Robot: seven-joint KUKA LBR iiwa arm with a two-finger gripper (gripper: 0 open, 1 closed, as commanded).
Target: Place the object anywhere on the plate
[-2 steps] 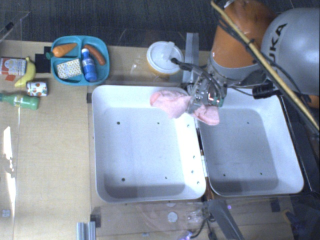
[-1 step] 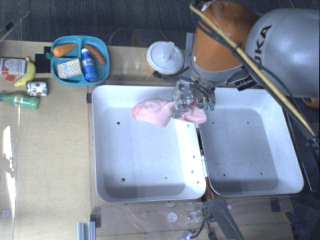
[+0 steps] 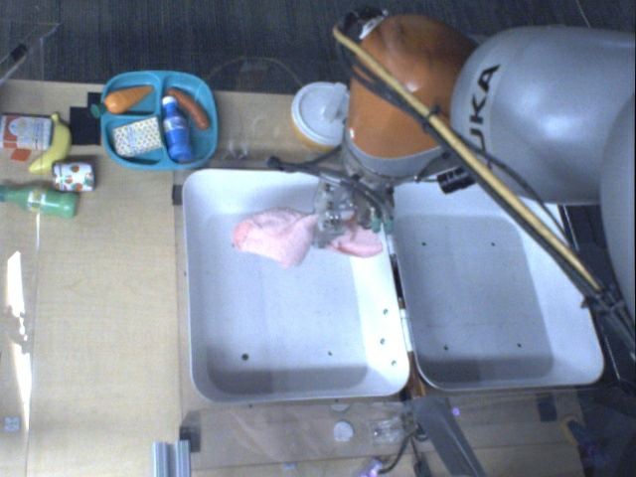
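Observation:
A soft pink object (image 3: 270,237) lies in the upper part of the left white bin (image 3: 288,366); a second pink lobe (image 3: 358,244) shows just right of the gripper. My gripper (image 3: 333,219) hangs straight over the pink object's middle and hides that part of it. The grey arm with its orange band (image 3: 402,78) reaches in from the right above it. A blue divided plate (image 3: 204,97) sits on the bench at the upper left, outside the bins, holding toy food and a small blue bottle.
The right white bin (image 3: 497,306) sits beside the left one. A white and yellow round container (image 3: 316,115) stands behind the bins. A banana (image 3: 52,147), a small can (image 3: 73,176), a green bottle (image 3: 40,202) and a carton (image 3: 24,133) lie at the far left.

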